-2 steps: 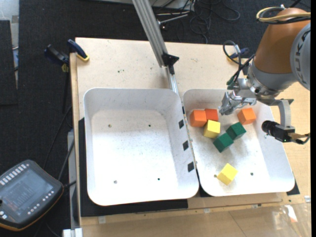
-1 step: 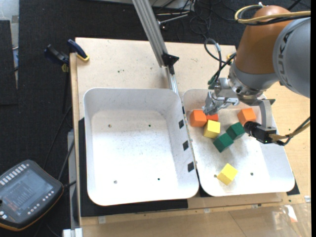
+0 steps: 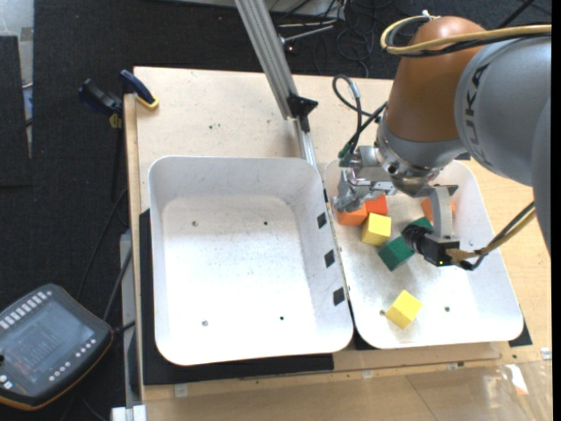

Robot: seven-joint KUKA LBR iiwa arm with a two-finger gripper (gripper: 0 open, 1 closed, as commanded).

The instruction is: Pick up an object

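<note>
Near edge first. At about 7 o'clock a grey handheld control pendant (image 3: 44,349) lies off the tabletop (image 3: 228,103), presumably parked there for the operator.

On the tabletop, two shallow white bins sit side by side, touching along their inner rims; we judge this layout is meant to give the arm one bin to pick from and one to drop into. The left bin (image 3: 175,178) carries only specks. The right bin (image 3: 491,314) holds all the candidate objects: a yellow cube (image 3: 403,309) alone near its front at roughly 5 o'clock, then a green block (image 3: 395,253), a second yellow cube (image 3: 378,228) just beside it, and an orange block (image 3: 361,212) touching that yellow cube. These three are clustered at about 3 o'clock in the view, so a clean grasp of any one looks awkward.

The arm (image 3: 473,86) reaches in from the right. Its pincer (image 3: 352,193) sits low over the orange block, at the cluster's far-left side. We cannot tell how wide the pincer stands, nor whether it has anything; the wrist body hides the tips. A second orange piece (image 3: 436,207) shows partly behind the wrist hardware.

Farther back: a slanted aluminium strut (image 3: 272,51) crosses the tabletop, a blue-and-yellow clamp (image 3: 131,90) grips the far-left corner near 11 o'clock, and dark carpet (image 3: 79,24) with cables lies beyond.
</note>
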